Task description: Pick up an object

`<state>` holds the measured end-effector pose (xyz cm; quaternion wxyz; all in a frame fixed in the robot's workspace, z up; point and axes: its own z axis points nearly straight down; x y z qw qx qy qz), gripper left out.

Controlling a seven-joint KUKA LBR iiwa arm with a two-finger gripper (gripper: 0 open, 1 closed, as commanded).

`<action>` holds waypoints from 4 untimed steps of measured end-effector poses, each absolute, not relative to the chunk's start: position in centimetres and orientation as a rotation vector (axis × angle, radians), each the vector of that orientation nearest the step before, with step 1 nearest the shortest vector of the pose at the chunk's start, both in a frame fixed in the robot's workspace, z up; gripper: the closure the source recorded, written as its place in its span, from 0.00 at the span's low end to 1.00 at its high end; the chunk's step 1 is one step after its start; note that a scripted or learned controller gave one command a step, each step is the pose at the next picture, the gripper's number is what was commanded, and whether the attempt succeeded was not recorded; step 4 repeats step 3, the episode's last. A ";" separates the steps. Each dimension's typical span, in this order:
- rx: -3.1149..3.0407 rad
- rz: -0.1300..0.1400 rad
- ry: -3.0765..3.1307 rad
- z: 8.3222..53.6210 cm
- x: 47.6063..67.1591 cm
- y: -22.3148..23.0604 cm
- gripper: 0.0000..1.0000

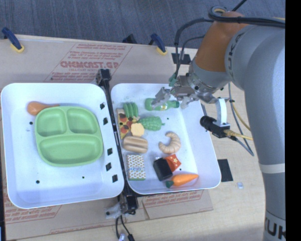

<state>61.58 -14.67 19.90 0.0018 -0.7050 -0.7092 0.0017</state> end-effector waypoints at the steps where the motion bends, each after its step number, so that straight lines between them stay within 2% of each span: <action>1: -1.840 0.019 -2.523 8.8 63.8 -15.7 0.00; 2: -1.839 0.013 -2.534 10.0 64.1 -15.6 1.00; 3: -2.134 0.003 -2.305 20.7 61.2 -13.0 1.00; 4: -2.134 0.003 -2.305 20.7 61.2 -13.0 1.00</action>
